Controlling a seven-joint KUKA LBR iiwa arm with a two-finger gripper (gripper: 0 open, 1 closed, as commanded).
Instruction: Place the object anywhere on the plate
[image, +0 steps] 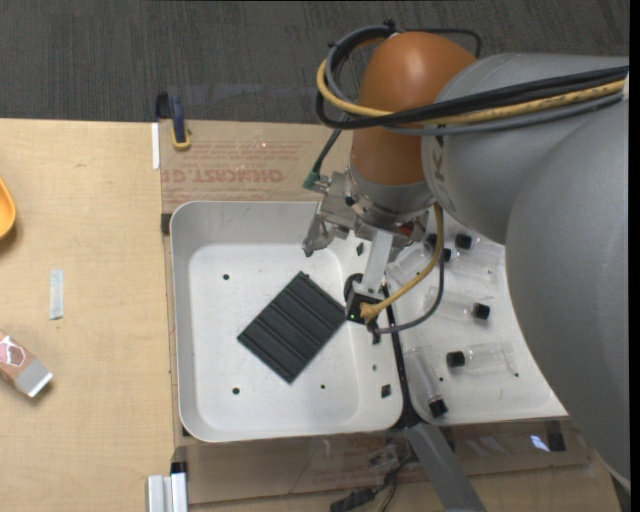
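You will find one piece of lettering here: a line of faded red capital letters printed on the brown cardboard sheet (245, 165) that lies on the tabletop just behind the left white bin (190, 300). From this camera the print appears upside down and is too pale to make out with certainty; it may read something like "CHEMCAST GP", but you should not rely on that. You can read no other label, number or sign.
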